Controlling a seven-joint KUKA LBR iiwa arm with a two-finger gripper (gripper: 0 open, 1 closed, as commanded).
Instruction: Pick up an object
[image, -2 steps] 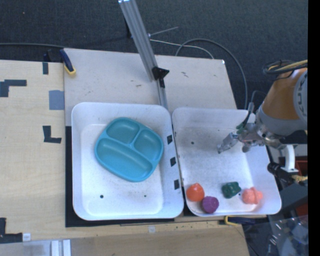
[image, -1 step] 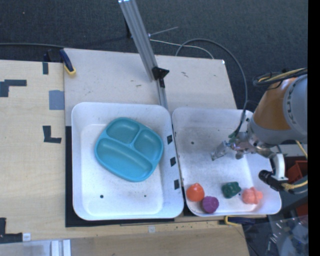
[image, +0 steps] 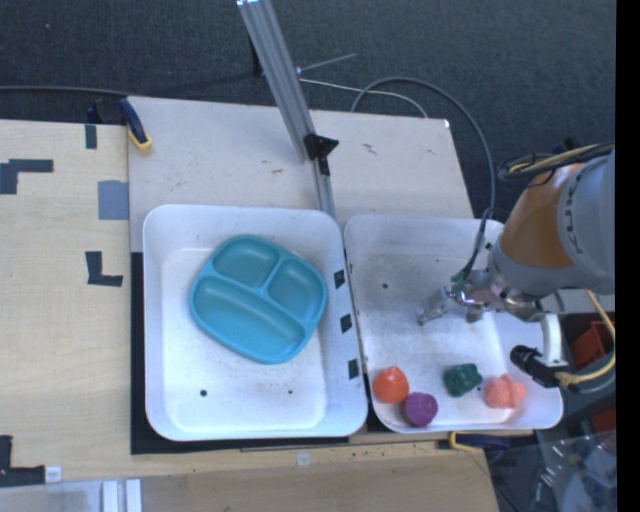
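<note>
Along the near wall of the right bin (image: 400, 240) lie several small toys: an orange one (image: 390, 384), a purple one (image: 420, 408), a dark green one (image: 461, 379) and a salmon-pink one (image: 503, 392). My gripper (image: 437, 309) hangs over the middle of that bin, reaching in from the right. It sits above and behind the toys, apart from all of them. Nothing shows between its fingers.
A teal divided plate (image: 259, 297) lies in the left bin (image: 165, 330). A grey metal pole (image: 290, 100) slants down to the seam between the bins. Cables loop behind the right bin, and the arm's orange band (image: 535, 225) stands at the right.
</note>
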